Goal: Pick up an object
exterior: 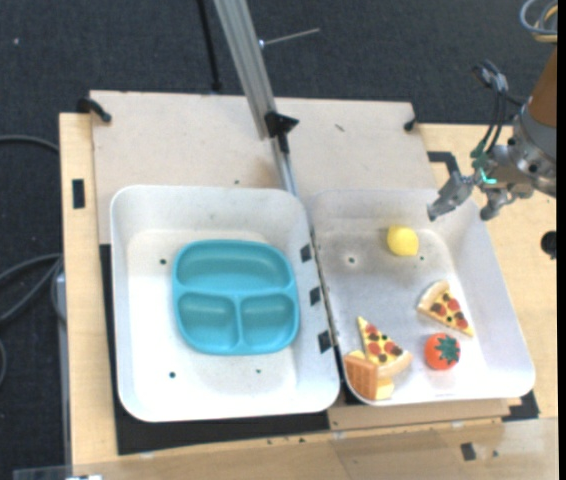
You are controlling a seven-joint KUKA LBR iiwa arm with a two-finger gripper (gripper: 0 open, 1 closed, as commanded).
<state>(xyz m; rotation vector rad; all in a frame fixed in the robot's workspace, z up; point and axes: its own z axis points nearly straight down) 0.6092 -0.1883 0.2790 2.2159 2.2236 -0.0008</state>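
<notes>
You have two white bins that look like matt, slightly speckled plastic; the left bin [143,218] holds a smooth, faintly glossy blue plastic tray [234,296]. In the right bin [483,268], nearest that tray, a pizza slice [376,355] looks like painted plastic, as do a second slice [446,309], a shiny red tomato [442,351] and a smooth yellow ball [401,240]. Behind the tray, the bench [193,138] is pale, matt board, and a ribbed metal rail [246,48] crosses it.
</notes>
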